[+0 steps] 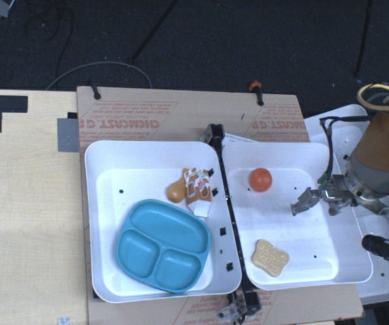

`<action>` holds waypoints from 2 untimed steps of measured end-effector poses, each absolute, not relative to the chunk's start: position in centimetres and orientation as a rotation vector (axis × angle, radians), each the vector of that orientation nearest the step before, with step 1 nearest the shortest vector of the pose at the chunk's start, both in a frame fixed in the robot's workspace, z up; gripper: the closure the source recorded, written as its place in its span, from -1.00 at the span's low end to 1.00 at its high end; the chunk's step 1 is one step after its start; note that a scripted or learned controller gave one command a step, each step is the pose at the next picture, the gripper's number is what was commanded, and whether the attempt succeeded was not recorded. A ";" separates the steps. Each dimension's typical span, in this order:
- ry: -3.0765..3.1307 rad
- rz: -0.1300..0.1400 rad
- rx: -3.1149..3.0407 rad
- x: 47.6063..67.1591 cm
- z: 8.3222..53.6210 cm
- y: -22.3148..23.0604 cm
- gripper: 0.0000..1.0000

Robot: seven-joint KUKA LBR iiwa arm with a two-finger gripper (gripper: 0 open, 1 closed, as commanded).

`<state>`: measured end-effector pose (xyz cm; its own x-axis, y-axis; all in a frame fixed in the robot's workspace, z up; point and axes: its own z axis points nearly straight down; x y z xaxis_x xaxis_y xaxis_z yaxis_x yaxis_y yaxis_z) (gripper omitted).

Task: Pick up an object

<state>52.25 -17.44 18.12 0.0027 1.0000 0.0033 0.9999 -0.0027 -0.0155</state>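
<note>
Two white bins on the worktop. We see the pincer [303, 204] low over the right bin [320, 266], near its right wall; whether it is spread or pressed together we cannot tell. An orange ball [260, 179] and a tan cracker [270, 257] lie apart there. The left bin [103, 181] holds a blue divided tray [162, 245] and a small brown-and-white toy [193, 187].

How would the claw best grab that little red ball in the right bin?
Probably straight down from above, fingers closing across the middle of the red ball. It is round, so no side grips better than another, and it sits apart from the cracker and the bin walls, leaving room. The gripper hangs nearby, to the ball's right.
</note>
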 end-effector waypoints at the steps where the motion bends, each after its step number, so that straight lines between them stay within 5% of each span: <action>1: -2.221 0.001 -2.221 52.6 18.9 -17.5 -1.00; 2: -2.217 0.005 -2.216 53.1 12.7 -17.1 -1.00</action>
